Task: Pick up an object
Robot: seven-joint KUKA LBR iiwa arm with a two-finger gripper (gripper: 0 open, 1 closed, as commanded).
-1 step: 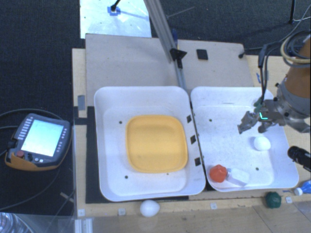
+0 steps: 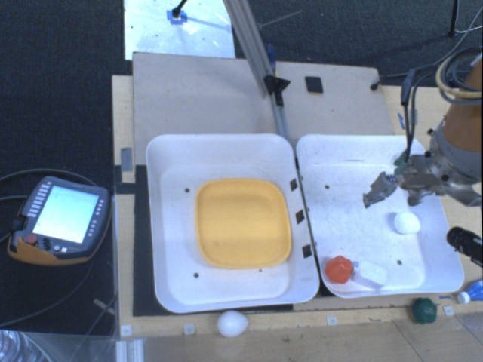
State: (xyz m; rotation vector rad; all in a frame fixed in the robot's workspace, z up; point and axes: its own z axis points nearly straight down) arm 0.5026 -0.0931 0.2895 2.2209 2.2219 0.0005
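Several loose items are recorded at the near edge of the bench: a white egg-shaped object (image 2: 232, 323) in front of the left bin (image 2: 167, 202) and a dark green ball (image 2: 424, 310) beyond the right bin's (image 2: 332, 161) near corner. Inside the right bin, an orange-red round piece (image 2: 339, 269) is lodged in the near left corner, touching a pale clear block (image 2: 370, 275); a white ball (image 2: 406, 222) is seated further back, towards the right wall. A yellow square plate (image 2: 244, 222) is held in the left bin. Just beyond the white ball, the gripper (image 2: 394, 188) is carried at a slant on the arm (image 2: 462, 138), which is extended in from the right and bent down over the bin. Its fingers appear spread, with nothing seen between them. The white ball is judged the likeliest target: the gripper is best centred above it, then lowered squarely, so that the ball is not nudged aside.
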